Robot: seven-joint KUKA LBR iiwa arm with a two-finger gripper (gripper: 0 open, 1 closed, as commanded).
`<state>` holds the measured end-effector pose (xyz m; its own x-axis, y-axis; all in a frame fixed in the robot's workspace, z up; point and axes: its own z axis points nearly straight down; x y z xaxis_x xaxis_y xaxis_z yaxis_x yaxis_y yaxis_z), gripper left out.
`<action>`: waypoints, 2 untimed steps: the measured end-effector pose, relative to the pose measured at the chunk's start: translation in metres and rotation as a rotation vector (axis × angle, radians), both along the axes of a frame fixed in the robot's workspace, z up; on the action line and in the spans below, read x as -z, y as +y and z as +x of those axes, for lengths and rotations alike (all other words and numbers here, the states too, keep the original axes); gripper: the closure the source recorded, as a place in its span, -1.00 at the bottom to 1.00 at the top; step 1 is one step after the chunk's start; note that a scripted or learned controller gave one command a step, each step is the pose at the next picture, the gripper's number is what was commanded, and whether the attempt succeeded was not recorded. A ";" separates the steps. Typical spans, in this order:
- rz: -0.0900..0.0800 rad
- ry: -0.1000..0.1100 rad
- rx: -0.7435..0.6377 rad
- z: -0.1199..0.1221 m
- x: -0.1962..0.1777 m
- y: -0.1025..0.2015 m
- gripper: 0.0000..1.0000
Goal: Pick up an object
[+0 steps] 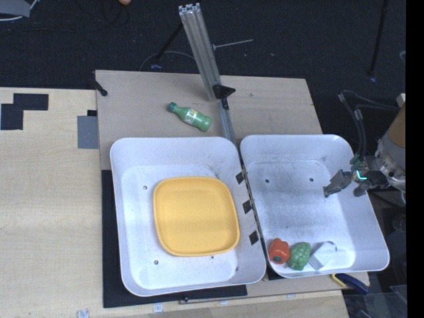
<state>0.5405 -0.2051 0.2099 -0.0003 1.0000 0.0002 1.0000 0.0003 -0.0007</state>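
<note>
Hovering at the right bin's right edge: tool, fingers apart, gripping nothing. Lying in that bin's lower corner: red pepper, green vegetable. Filling left bin: yellow plate.

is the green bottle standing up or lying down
Lying down: the green bottle rests on its side on the bench behind the left bin, outside both bins.
</note>
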 end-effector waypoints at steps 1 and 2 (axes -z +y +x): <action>0.000 0.000 0.000 0.000 0.000 0.000 -1.00; 0.001 0.003 -0.001 -0.003 0.043 0.003 -1.00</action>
<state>0.5379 -0.2018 0.1670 -0.0015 1.0000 0.0010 1.0000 0.0015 -0.0040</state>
